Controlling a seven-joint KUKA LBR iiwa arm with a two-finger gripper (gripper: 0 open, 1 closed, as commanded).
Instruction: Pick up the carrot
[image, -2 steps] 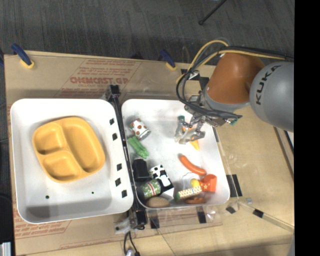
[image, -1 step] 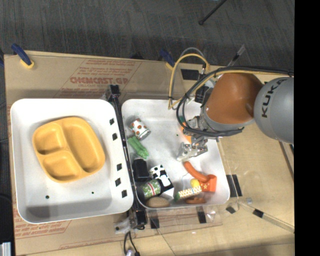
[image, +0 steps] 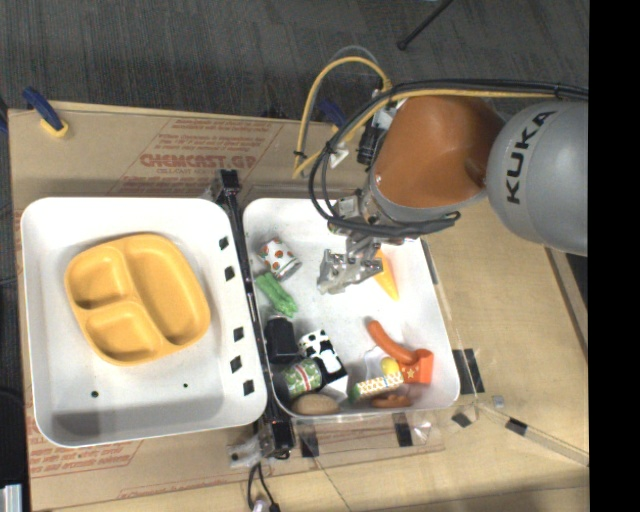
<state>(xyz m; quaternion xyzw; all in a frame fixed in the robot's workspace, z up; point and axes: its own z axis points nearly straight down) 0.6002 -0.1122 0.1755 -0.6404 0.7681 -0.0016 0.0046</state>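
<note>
The carrot (image: 388, 342) looks like the long orange tapered piece lying in the right bin (image: 432, 300), toward its front right corner. My gripper (image: 346, 270) hangs over the middle of that bin, up and to the left of the carrot and apart from it. Nothing shows in its grasp. An orange-and-yellow wedge (image: 387, 279) lies right beside the gripper on its right. The orange wrist band and grey arm cover the bin's back right part.
Around the carrot lie an orange-red block (image: 421, 367), a colourful small box (image: 378, 386), a brown lump (image: 316, 403), a green can (image: 300, 378), a black-and-white toy (image: 320, 348), a green piece (image: 275, 295) and a red-and-white toy (image: 277, 258). The left bin (image: 60, 400) holds a yellow divided plate (image: 135, 295).
</note>
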